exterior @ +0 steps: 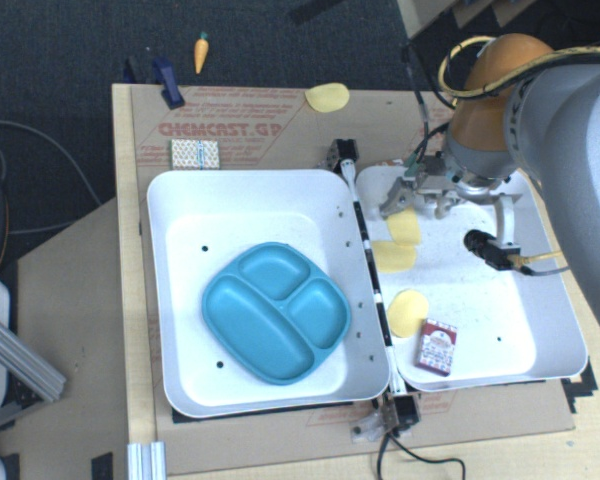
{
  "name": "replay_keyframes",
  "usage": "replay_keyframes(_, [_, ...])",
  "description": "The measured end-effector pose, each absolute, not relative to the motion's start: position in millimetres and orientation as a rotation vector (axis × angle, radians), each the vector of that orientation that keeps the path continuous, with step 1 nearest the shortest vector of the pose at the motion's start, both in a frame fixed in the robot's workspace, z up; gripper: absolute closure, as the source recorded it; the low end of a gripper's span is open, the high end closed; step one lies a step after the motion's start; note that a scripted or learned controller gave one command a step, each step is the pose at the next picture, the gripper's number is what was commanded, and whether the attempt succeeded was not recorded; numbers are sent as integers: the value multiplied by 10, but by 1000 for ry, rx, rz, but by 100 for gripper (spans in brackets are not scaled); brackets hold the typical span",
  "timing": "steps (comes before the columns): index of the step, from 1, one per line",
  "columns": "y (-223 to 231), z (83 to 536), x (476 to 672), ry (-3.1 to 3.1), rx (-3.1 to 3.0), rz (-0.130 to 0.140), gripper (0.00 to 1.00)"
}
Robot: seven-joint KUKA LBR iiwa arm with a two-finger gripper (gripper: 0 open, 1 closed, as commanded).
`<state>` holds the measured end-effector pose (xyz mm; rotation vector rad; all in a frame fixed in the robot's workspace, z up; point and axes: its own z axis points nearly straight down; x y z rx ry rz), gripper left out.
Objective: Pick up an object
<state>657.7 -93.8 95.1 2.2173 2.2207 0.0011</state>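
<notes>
The hand (417,208) is seen low over the far left corner of the right bin (500,308). Its fingers look spread, and nothing is seen between them. The likeliest target, a yellow piece (404,228), lies flat on the bin floor just beside the fingertips, close to the bin's left wall (364,230). A second piece (393,257) lies against it or nearly so; which cannot be told. A third piece (408,313) and a small red box (436,348) lie nearer the bin's near edge, well apart from the hand.

Several failures are judged possible:

- **Closing on nothing:** the yellow piece appears thin and flat, so little is offered to the fingers. They may be closed above it, or it may be pushed along the floor instead of being caught.
- **Striking the wall:** with the piece so near the left wall, the finger on that side may be driven onto the wall or its rim during a descent, and the grasp would be spoiled.
- **Disturbing the neighbour:** the second piece may be nudged or dragged because it lies so close, or both may be pinched badly and dropped.
- **Slipping on the lift:** a smooth, slightly domed surface may slide out of a shallow pinch.

The left bin (180,218), with a blue plate (275,313) in it, is not put at risk by a grasp here.
</notes>
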Motion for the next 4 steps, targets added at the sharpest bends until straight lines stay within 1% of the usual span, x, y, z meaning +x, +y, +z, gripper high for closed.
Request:
replay_keyframes(1, [-932, 849, 6668, 2222, 2218, 1, 0])
replay_keyframes(2, [-930, 956, 6675, 2221, 2215, 2, 100])
replay_keyframes(3, [-930, 955, 6674, 2221, 2215, 2, 0])
replay_keyframes(4, [-978, 844, 6288, 2222, 2223, -1, 0])
